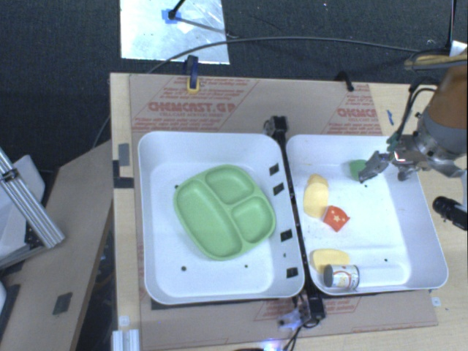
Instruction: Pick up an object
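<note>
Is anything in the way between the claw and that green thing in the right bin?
Nothing visible. The claw sits right beside the green object in the right bin, with the yellow piece and red piece lying farther off.

Right bin's lower right floor lies bare; objects crowd its left side.

Arm in from right, wrist low, gripper angled left.
</note>
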